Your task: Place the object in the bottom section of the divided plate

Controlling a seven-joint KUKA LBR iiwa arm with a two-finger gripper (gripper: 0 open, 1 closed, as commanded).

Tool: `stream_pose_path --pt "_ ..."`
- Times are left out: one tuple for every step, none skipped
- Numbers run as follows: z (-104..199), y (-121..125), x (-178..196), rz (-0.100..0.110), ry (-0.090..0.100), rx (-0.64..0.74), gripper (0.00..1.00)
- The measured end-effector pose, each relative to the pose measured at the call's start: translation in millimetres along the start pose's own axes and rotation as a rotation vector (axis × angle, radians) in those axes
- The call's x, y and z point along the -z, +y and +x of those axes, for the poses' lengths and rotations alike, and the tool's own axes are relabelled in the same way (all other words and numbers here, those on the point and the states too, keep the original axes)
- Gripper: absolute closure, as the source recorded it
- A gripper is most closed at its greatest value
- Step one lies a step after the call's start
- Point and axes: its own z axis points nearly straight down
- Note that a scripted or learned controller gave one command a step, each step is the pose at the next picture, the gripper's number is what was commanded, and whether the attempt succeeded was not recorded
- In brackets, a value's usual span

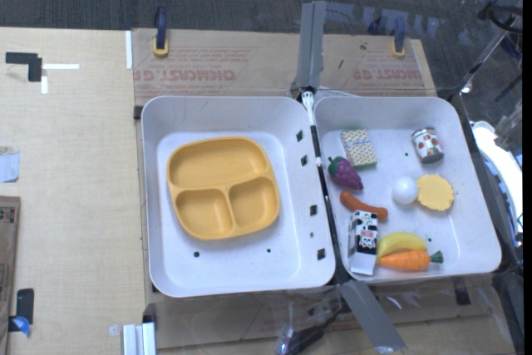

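Objects for the task all lay in the right bin [474, 179]: grapes [346, 173], sausage [363, 203], white ball [405, 190], banana [401, 243], carrot [406, 261] and milk carton [363, 240]. The yellow divided plate [223, 187] sat in the left bin [158, 204], its sections bare. How the gripper stood could not be told.

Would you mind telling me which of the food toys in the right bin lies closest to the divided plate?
The purple grapes, at the right bin's left edge beside the divider. The hot dog and milk carton lie lower and slightly farther from the plate.
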Motion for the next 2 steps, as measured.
stream_pose_path --pt "1.1 2.3 0.0 -0.002 0.0 0.586 1.0" --pt "-0.8 3.3 9.5 -0.002 -0.005 0.585 1.0"
